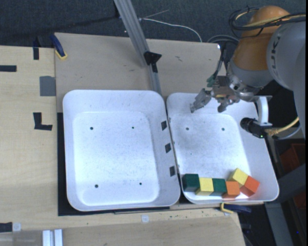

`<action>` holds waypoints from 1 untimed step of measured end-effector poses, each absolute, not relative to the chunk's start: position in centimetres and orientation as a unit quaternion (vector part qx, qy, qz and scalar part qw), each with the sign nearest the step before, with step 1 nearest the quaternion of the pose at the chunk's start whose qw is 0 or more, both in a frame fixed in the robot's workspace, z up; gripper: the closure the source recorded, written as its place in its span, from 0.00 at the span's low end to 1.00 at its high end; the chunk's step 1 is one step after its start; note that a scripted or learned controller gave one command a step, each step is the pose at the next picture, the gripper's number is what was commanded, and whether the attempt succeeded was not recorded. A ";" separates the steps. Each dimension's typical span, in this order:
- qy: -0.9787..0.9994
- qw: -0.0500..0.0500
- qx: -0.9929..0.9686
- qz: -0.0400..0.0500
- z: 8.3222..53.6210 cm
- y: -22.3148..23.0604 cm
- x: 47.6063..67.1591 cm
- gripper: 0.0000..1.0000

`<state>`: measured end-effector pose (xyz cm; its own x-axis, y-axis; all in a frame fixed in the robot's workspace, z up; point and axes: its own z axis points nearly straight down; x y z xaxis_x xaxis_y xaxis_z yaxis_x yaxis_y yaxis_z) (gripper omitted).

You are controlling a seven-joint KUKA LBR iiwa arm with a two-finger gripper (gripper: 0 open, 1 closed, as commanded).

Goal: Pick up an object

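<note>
Several small blocks lie along the near edge of the right bin (256, 152): a dark green block (191, 182), a yellow block (206, 184), a green block (218, 186), an orange block (232, 188), a second yellow block (240, 176) and a red-orange block (250, 185). My gripper (210, 103) hangs over the far edge of the right bin, well away from the blocks. Its two fingers are spread apart with nothing between them.
The left bin (115, 147) sits beside the right one. A grey metal pole (136, 29) slants down from the top to the gap between the bins. Cables loop by the arm at the upper right. Blue tape marks dot the bench at left.
</note>
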<state>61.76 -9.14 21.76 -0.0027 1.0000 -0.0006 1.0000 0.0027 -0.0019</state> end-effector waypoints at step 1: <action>-0.707 0.001 -0.707 0.002 22.9 -10.6 56.4 0.00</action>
<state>56.40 -10.60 22.92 0.0009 1.0000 -0.0008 1.0000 -0.0009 -0.0040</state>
